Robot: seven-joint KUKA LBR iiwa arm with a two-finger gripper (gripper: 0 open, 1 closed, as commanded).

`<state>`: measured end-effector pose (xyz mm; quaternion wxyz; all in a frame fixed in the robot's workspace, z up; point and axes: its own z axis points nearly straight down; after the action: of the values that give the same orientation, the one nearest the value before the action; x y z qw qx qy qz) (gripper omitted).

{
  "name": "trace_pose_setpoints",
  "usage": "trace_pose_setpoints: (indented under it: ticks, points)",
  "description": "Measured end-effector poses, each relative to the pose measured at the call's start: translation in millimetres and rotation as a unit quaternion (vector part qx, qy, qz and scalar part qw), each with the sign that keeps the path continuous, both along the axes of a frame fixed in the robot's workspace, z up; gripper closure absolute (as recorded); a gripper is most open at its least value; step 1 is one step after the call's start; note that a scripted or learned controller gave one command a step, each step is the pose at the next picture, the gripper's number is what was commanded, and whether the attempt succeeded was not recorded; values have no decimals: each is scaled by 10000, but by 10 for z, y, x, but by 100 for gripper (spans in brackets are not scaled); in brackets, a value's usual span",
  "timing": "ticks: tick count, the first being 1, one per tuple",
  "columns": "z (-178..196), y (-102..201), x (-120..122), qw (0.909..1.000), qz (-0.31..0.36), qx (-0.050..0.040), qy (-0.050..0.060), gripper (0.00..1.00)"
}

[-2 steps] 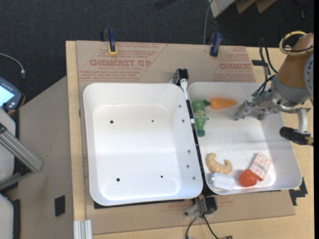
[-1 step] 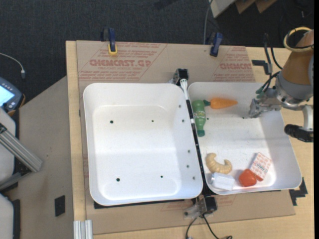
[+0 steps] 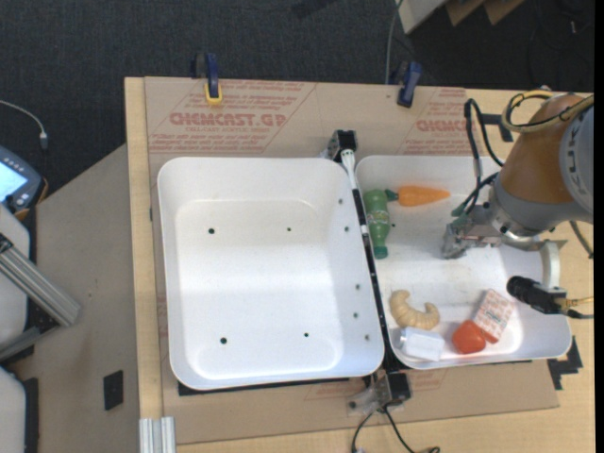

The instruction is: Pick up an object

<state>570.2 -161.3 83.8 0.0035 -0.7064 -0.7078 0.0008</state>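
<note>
We read red lettering, "CHEMCAST GP", printed on the bench (image 3: 283,111) board beyond the bins, and a second patch of it past the gripper (image 3: 460,243) is partly covered by the arm. The gripper sits low in the right bin (image 3: 429,281), too small and dark for us to tell how it stands. Just beyond it lies an orange carrot (image 3: 422,195), long axis across the bin, its tip pointing toward the arm's side. Left of the gripper we see a green bottle (image 3: 378,221) lying along the bin's wall. Nearer us than the gripper rest a tan curved piece (image 3: 414,310), a white block (image 3: 422,344), a red ball (image 3: 469,338) and a pink packet (image 3: 494,314) whose print we can't read.
</note>
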Motion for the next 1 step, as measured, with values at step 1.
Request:
trace_pose_setpoints:
  ticks: [1]
  points:
    - [5,741,-74,10000,24,5,-14,100]
